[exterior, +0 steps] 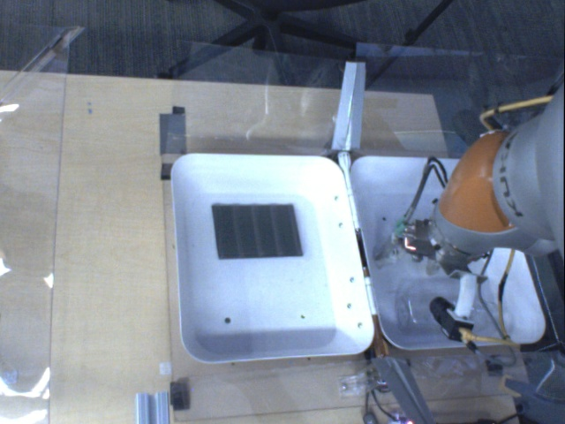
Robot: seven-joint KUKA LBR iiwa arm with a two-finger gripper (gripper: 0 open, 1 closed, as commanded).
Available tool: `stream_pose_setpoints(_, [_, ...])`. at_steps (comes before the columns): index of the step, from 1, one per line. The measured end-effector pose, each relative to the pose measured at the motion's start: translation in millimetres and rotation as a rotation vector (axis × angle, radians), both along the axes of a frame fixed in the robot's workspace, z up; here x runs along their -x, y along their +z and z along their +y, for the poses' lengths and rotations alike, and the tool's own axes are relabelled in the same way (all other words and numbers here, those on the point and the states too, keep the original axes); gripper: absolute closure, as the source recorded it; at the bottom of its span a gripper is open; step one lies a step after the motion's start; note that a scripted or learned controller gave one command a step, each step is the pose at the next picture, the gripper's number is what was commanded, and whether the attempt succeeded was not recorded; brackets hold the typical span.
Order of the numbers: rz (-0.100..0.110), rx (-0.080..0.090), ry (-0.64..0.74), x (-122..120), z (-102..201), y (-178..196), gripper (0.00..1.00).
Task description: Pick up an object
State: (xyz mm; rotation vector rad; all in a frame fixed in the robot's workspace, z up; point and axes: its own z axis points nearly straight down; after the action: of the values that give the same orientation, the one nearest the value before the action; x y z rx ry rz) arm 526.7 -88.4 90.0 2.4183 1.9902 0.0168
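A flat dark grey ribbed rectangle (256, 230) lies in the middle of the left bin (199, 325). In the right bin (388, 193), a faint clear object (413, 308) rests near the front wall. My gripper (404, 238) hangs low over the middle of the right bin, below the orange band (472, 193), a little behind the clear object. The wrist hides its fingertips.
A metal divider (349, 113) runs back from the gap between the bins. A white-and-black part with a yellow cable (457, 312) hangs from the arm over the right bin's front. Wooden bench (97, 237) lies to the left, and a chair base (265, 16) stands behind.
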Motion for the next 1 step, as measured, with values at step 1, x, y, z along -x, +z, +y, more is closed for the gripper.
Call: stream_pose_setpoints(1, [0.0,0.002,0.018,-57.6,-41.5,-1.0,0.0])
